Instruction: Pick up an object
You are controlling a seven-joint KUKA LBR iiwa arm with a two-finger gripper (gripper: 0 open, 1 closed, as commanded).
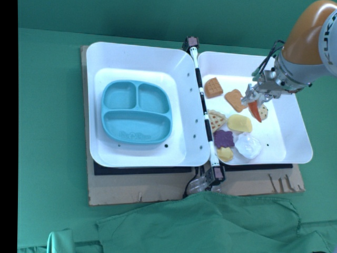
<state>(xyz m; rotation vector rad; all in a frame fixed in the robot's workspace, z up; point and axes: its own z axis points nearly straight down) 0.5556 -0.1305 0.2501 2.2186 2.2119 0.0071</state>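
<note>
My gripper (256,100) hangs over the right bin (295,141), near its middle right. A red-orange wedge-shaped piece (255,110) sticks down from between the fingers, and the gripper is shut on it, lifted a little above the bin floor. Just left of it lies an orange toast-like piece (235,99). A speckled piece (263,112) sits right behind the red one. Other play-food pieces lie below: a waffle square (213,87), a waffle wedge (216,120), a yellow piece (239,123), a purple piece (224,138), a small yellow bit (225,153) and a white crumpled item (248,146).
The left bin (105,57) holds a blue divided plate (137,111). A black-and-white bar (202,101) runs between the two bins. Green cloth (200,225) is bunched at the front of the bench.
</note>
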